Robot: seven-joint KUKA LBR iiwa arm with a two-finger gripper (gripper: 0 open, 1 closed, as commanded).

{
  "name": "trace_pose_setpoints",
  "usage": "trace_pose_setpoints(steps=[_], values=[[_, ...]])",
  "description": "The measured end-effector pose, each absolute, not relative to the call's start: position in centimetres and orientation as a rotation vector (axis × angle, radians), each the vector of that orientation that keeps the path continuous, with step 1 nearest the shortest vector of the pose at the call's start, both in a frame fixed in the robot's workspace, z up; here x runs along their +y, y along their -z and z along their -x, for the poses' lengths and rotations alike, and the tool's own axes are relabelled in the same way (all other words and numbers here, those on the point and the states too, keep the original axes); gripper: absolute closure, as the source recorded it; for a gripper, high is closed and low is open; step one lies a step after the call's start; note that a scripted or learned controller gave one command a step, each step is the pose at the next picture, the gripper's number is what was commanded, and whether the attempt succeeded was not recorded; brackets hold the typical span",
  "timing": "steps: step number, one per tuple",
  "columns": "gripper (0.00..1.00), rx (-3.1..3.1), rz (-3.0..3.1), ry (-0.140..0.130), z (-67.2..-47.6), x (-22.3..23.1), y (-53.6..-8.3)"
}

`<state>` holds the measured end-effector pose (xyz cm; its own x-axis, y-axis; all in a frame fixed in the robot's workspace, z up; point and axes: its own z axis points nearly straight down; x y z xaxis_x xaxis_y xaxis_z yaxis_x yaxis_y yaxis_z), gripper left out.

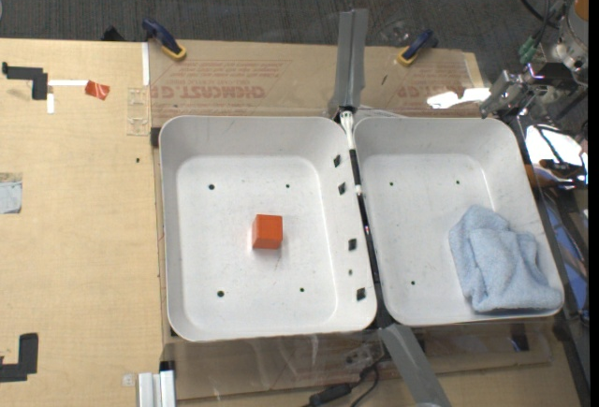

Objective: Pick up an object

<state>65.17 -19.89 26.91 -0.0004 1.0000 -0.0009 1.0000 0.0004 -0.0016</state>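
Red block (268, 232): it sits flat on the floor of the left bin (187, 209), close to the middle. Nothing touches it. There is bare white floor all around it.
Left bin: this is the white tray I use to say where things are. The block is the one thing in it.
Right bin (421, 162): it sits right beside the left bin, on the side where the arm comes in. Their edges meet along a dark strip.
Blue cloth (501, 260): it is bunched up in the right bin, in the near corner that is far from the left bin.
Arm (562, 40): it is well away from the left bin, up past the far corner of the right bin. It is not over either bin.
Arm's tip (508, 94): it is a small shiny lump near the right bin's far edge, well apart from the left bin. It is too small and blurry to know if it is open or closed.
Clamps (164, 38): two blue and yellow ones sit beyond the left bin's far edge, on the brown cardboard (225, 87).
Desk (75, 209): the wooden top runs out from the left bin's outer side.
Step now: I think the pick has not begun. The block lies on its own.
Next move: I think the arm must cross over the right bin, stop above the middle of the left bin, come straight down around the block, and squeeze its flat sides.
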Motion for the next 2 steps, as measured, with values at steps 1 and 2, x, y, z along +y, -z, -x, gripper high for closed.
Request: trace_pose_setpoints(steps=[1, 2], values=[[0.00, -1.963, 2.454, -0.001, -61.9, -19.1, -9.2], [0.00, -1.990, 2.431, -0.002, -59.2, -15.2, -9.2]])
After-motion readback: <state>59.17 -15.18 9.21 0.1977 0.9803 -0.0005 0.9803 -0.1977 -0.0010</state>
